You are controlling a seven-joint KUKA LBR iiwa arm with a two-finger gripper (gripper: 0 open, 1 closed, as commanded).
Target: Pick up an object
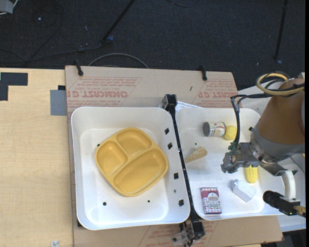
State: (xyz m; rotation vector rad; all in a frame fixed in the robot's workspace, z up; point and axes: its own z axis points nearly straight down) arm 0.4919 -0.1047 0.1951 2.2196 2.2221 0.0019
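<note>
Two shallow white bins are seen side by side on the desk (31, 163), which is laid with printed cardboard under them. The left bin (87, 133) holds a yellow divided plate (132, 161) with three compartments, lying flat and turned at an angle.

In the right bin (195, 199) several small things are scattered. A small jar (214, 129) with a dark lid lies on its side at the far part, touching a yellow rounded piece (229, 132) on its right. A tan cone-shaped piece (195, 155), like a wafer cone, lies near the divider between the bins. At the near edge a small red and white carton (210, 199) lies flat, printed face up. Just right of it a pale grey-white block (242, 190) is tilted. A yellow piece (252, 174) resembling a corn cob lies beside the block and is partly covered by the arm.

The gripper (236, 161) is lowered into the right bin, just left of the yellow cob and well apart from the cone. Its dark mechanism is seen from above, and whether it is open or closed cannot be told; nothing can be made out between its parts. The arm's orange band (280, 115) hides the bin's right side, and the bin's far right corner is cut off by it.
</note>
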